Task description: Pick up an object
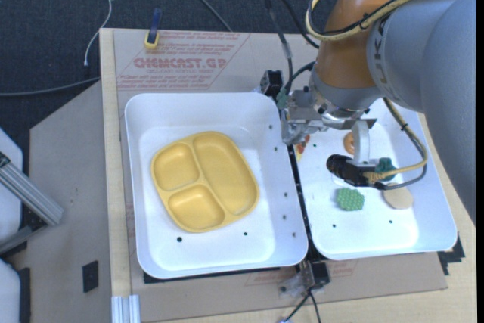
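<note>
My gripper (296, 134) hangs over the left edge of the right bin (378, 238), close to the wall between the two bins. A small orange-red bit (300, 150) shows just below it; I cannot tell whether it is held. In the right bin lie a green knobbly object (349, 199), a beige oval object (398, 198), a small orange object (350, 141) and a teal object (386, 164), partly hidden by the arm.
The left bin (189, 253) holds a yellow divided plate (204, 180). The big grey arm with its orange band (355, 19) covers the back of the right bin. Printed cardboard (181, 60) lies behind the bins.
</note>
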`<state>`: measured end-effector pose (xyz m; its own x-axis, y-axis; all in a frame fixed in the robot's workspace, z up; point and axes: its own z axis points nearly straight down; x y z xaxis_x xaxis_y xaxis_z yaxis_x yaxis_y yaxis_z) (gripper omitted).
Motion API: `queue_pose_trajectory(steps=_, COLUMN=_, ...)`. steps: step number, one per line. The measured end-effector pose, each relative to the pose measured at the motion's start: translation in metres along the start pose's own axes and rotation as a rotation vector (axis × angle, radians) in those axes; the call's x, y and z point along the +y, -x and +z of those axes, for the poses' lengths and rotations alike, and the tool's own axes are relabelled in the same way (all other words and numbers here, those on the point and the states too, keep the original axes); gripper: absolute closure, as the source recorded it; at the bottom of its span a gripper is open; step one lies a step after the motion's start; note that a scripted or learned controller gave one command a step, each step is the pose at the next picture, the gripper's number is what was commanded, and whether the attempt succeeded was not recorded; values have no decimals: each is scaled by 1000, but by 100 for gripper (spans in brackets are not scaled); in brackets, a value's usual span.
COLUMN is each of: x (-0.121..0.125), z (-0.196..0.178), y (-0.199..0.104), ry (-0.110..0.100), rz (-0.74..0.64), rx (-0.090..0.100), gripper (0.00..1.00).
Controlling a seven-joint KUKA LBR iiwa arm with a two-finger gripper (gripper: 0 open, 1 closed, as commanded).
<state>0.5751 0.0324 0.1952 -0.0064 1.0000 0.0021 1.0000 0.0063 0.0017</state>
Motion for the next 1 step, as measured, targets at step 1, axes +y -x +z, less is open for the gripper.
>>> queue_pose_trajectory(steps=1, x=14, z=-1, y=-56, ry=0, rz=1, rx=0, gripper=100)
